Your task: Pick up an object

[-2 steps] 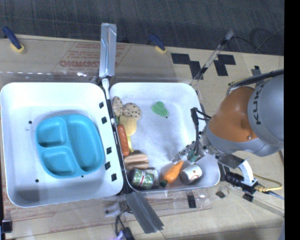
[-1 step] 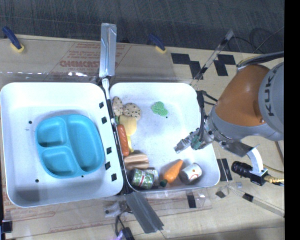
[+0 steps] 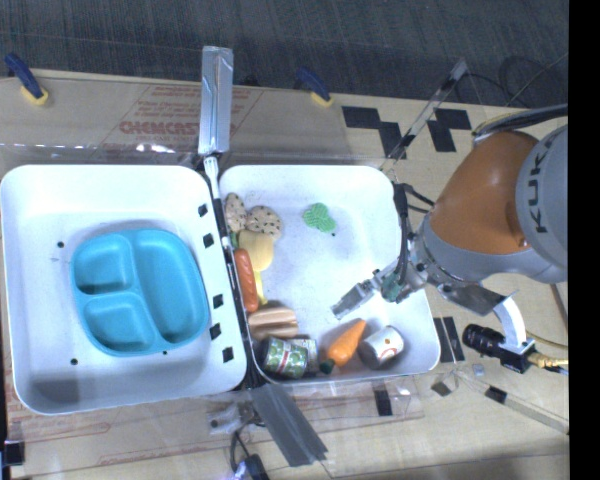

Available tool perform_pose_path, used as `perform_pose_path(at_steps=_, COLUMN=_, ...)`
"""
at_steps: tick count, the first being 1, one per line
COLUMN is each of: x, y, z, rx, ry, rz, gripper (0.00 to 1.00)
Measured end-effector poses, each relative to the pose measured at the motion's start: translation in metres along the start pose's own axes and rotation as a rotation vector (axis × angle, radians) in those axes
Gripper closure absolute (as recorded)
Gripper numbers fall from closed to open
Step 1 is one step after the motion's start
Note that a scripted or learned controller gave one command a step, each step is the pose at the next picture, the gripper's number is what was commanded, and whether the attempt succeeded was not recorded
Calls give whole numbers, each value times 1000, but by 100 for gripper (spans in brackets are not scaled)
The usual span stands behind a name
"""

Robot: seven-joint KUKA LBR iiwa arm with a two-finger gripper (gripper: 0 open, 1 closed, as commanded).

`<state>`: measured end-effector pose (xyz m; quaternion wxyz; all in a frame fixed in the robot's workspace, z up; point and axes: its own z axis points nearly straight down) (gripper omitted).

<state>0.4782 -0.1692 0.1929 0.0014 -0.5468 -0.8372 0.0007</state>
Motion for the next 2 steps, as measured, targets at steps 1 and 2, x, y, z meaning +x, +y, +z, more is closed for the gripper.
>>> perform_pose_path(at_steps=1, x=-48, y=71, z=102, rx=-4, ry=-4, rz=-82, gripper=0)
perform_pose_path(at_steps=2, x=-60, y=143, z=94, rx=-3, ry=-1, rz=-111, gripper=0)
